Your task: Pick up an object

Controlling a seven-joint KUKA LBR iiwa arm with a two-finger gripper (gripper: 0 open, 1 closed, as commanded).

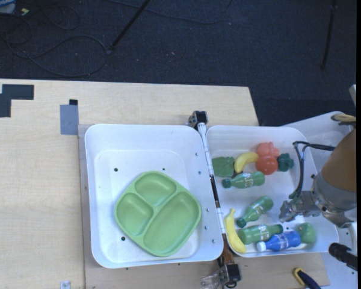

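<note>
Bottles crowd the near end of the right bin (253,132): a green bottle (255,209) lies tilted mid-bin, a second green bottle (260,232) lies flat below it, and a blue bottle (281,242) with a white cap sits just beside that one. No target is named, so any of these counts. Gripper (296,209) hangs low over the bin's right side, near the blue bottle and a green round piece (307,232), probably lining up on that cluster. Nothing visible between its fingers; whether they're spread or closed I can't tell, too small and dark.

Further up the bin: a third green bottle (245,180), a small banana (246,159), a red fruit (266,157), a dark green lump (224,166) and a teal piece (284,162), packed touching. A larger banana (232,232) lies along the left wall.

Left bin (102,161) holds a green divided plate (158,213), well apart from the arm. Tight packing means a grab likely nudges neighbours.
</note>
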